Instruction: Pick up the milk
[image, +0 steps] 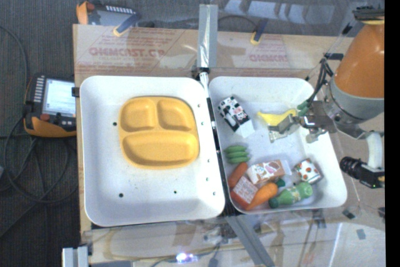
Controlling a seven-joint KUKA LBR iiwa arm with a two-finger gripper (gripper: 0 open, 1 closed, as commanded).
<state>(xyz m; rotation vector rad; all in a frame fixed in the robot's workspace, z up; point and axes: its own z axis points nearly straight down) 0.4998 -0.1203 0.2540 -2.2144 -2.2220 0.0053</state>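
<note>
Milk carton [234,114], cow-patterned, lying tilted in right bin [325,200] upper left, near divider; gripper [289,124] well apart, over yellow banana-like item [275,115], finger state unclear; yellow tray [160,131] in left bin [100,197]

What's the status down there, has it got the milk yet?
End effector over yellow banana, right bin. Black-and-white cow-print milk carton untouched, left of it. Nothing between.

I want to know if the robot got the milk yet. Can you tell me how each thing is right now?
Milk carton: lying in the right bin, not picked up.
Tool: over the right bin, beside the banana, away from the milk.
Banana: lying in the right bin, by the tool.
Yellow plate: flat in the left bin, nothing on it.
Carrot: lying at the right bin's front.
Right bin: holds the food.
</note>
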